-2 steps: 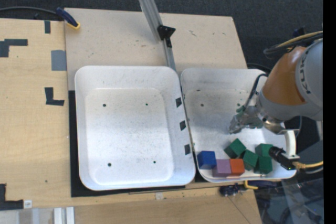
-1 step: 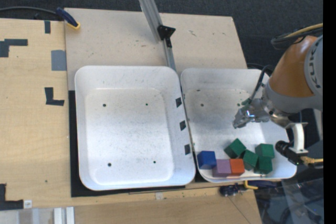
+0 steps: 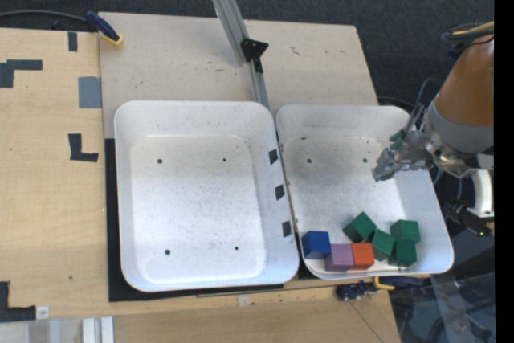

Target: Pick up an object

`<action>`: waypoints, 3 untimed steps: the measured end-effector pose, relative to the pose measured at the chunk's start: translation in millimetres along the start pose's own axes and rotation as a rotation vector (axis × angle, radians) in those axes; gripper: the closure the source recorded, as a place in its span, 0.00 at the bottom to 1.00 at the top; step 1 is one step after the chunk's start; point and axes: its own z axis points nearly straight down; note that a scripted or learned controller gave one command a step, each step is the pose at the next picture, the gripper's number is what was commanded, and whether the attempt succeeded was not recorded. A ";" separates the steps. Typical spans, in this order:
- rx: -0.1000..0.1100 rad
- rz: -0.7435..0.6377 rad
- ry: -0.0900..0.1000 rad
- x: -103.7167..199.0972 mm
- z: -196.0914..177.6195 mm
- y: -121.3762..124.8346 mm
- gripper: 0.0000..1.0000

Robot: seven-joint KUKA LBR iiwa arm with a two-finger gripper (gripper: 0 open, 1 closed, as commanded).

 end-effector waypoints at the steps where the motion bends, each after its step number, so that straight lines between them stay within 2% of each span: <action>1: 0.006 0.000 0.002 0.4 -4.4 0.3 1.00; 3: 0.007 -0.006 0.004 109.8 -24.8 28.0 1.00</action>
